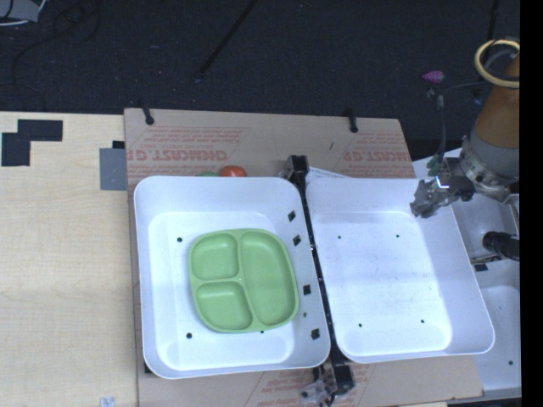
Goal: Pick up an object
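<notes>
A green plate [243, 280] with three compartments lies flat in the middle of the left white bin [161, 227]. My gripper [427, 202] hangs at the upper right edge of the right white bin [462, 312], well away from the plate. The arm's grey wrist and orange band [501, 121] rise above it at the right.
A small red object [232, 172] and a bit of green beside it peek out behind the left bin's far wall. A black divider [310, 265] runs between the bins. Brown cardboard [254, 142] lies under both bins. Pale wooden bench [59, 270] extends left.
</notes>
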Robot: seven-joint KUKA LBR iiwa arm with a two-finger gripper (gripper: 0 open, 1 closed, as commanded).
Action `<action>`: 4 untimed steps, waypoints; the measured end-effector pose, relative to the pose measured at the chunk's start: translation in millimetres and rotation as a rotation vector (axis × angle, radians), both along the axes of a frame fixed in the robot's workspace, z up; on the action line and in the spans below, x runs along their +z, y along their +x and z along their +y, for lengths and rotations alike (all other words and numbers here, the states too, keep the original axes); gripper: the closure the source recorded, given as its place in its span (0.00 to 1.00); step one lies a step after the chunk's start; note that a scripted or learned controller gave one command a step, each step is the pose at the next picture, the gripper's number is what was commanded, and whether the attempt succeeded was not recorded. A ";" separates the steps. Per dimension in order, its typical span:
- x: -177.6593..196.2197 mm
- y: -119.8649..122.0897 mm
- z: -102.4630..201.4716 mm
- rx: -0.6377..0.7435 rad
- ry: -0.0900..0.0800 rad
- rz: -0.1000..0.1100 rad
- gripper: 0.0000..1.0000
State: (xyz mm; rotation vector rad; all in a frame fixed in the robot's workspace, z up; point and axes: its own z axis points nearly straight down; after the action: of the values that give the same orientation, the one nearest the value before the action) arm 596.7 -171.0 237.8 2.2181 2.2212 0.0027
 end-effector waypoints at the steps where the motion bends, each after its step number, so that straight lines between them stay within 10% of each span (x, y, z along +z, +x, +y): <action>1: 53.3 0.8 -0.9 0.000 -0.001 -0.001 1.00; 4: 21.3 13.2 139.2 0.002 0.002 0.007 1.00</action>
State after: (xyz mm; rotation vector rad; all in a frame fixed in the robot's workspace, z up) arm 609.9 -31.8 259.1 2.2202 2.2284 -0.0031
